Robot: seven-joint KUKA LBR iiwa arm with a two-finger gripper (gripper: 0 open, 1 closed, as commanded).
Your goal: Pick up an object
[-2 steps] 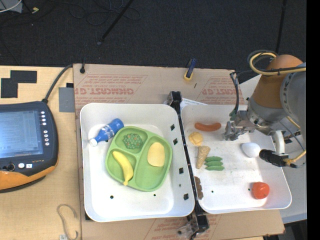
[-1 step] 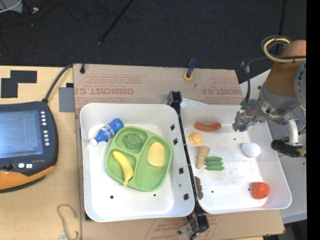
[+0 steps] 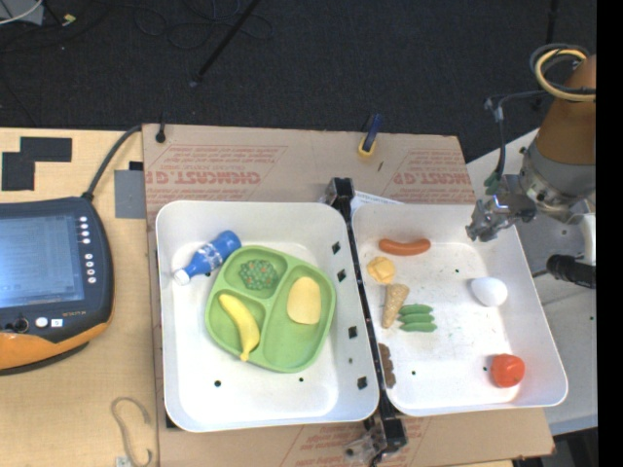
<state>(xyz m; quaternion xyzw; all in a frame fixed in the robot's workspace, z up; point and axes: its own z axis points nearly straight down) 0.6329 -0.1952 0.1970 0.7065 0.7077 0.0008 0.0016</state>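
Camera view: cardboard-covered bench bears two white bins, dark floor behind.

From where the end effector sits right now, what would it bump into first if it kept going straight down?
Most likely the right bin's rim or floor near its upper right corner. The end effector hangs about over that edge. The white egg lies nearest but off its line. Depth is hard to judge from this slanted view.

Plate in left bin

right bin: centre floor free | obstacles: egg, tomato, beans
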